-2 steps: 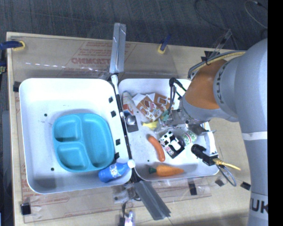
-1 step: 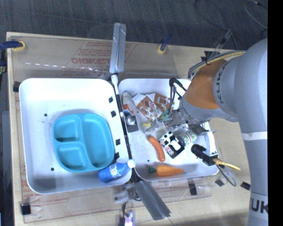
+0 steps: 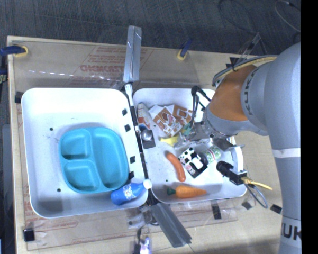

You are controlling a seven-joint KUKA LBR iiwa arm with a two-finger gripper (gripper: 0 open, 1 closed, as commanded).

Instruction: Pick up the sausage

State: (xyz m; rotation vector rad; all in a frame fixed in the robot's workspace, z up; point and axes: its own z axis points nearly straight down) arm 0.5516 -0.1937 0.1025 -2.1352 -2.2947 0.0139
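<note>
Camera view.

1. The gripper [image 3: 194,136] hangs over the upper middle of the right bin [image 3: 230,192], below the orange band [image 3: 227,100] of the arm [image 3: 278,105]. Its tip is lost among dark parts and clutter, so it cannot be told whether it is spread or closed. Nothing is visibly held in it.
2. The sausage [image 3: 175,166] lies on the bin floor, below the gripper and slightly to its left. It is near the gripper but apart from it, and it runs at a slant.
3. A black-and-white checkered item [image 3: 193,161] lies directly below the gripper, just beside the right side of the sausage.
4. A carrot [image 3: 188,192] lies farther below the gripper, past the sausage, along the bottom wall of the bin.
5. A printed packet [image 3: 169,118] lies up and to the left of the gripper. A yellow item [image 3: 171,140] lies just to the left of the gripper.
6. A green-and-white can [image 3: 215,153] lies down and to the right of the gripper.
7. A blue divided plate [image 3: 92,159] sits in the left bin [image 3: 37,105], well to the left of the gripper.
8. A blue bottle [image 3: 128,193] rests at the lower end of the divide between the bins, down and to the left of the gripper.
9. Both bins stand on the tabletop [image 3: 69,62].
</note>
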